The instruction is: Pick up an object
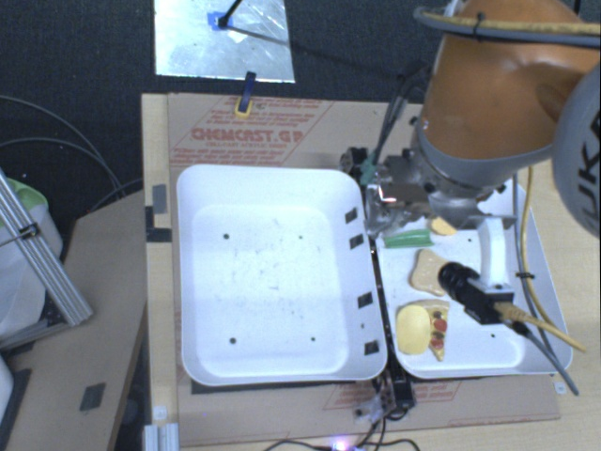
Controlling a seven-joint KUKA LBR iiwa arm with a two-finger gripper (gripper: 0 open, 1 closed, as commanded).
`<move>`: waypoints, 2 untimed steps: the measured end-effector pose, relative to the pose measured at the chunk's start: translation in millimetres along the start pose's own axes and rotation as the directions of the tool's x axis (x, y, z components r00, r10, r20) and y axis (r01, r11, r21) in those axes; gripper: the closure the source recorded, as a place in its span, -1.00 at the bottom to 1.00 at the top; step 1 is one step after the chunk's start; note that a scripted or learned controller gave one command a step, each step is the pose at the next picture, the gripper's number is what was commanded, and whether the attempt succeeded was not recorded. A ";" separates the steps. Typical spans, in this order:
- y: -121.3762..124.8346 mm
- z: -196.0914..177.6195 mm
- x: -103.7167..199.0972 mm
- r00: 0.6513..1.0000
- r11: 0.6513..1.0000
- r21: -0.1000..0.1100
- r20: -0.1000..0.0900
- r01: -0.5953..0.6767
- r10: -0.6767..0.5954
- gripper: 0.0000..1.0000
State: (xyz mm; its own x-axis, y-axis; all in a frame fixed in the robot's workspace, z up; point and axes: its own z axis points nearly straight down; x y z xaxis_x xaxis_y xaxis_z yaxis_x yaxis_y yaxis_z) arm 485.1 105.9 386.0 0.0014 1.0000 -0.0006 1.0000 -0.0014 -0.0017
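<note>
Your hand [383, 207] hangs low over the far left corner of the right bin [470, 360], close against the wall it shares with the left bin [272, 271]. The bulk of the arm covers it from above, so you cannot tell whether it is open or closed, and nothing can be seen held in it.

The things to choose from all lie in the right bin. A green stick [406, 240] is just beside the hand, and a small yellow piece [443, 225] lies near it under the wrist. A tan slice [427, 272] sits further toward the near side. At the near end is a yellow round piece [411, 327] with a red and orange bit [439, 332] touching it.

The green stick looks the nearest target. To take it well, come down across its narrow width, not along its length. Keep clear of the bin wall, since catching the rim would likely spoil the grip. Then lift straight up before moving away.
</note>
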 end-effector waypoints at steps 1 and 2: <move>48.9 -61.2 -43.7 1.000 1.000 -0.013 0.000 -0.001 0.001 1.00; 10.4 -40.3 -15.8 1.000 1.000 -0.002 -0.001 0.007 -0.007 1.00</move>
